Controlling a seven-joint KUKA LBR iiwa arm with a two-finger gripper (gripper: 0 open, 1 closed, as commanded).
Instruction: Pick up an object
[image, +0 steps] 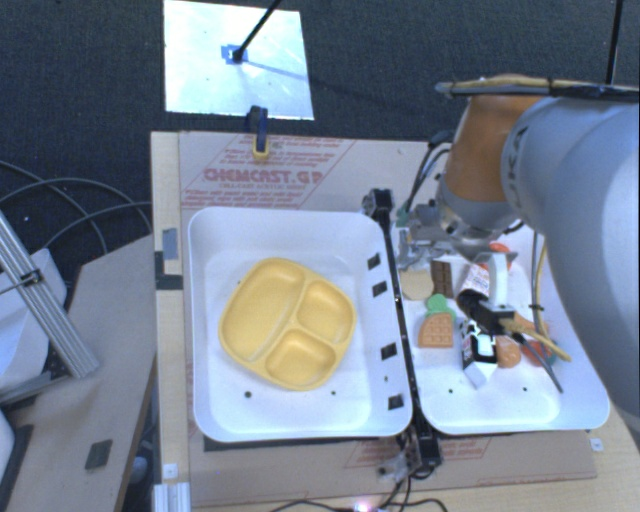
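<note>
Waffle-cone toy (435, 327) is being treated as the target, lying in the right bin (520, 408) near the divider: light, rigid, best pinched across its narrow sides. Gripper (440, 250) is being held just beyond it, finger state untellable.

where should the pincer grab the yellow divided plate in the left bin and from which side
Probably by its raised outer rim, coming straight down from above. The yellow plate lies flat, alone in the left bin, too wide to span whole. One finger could drop into a compartment and the other outside the edge. The corner nearest the arm, beside the divider between the bins, looks easiest to reach.
</note>
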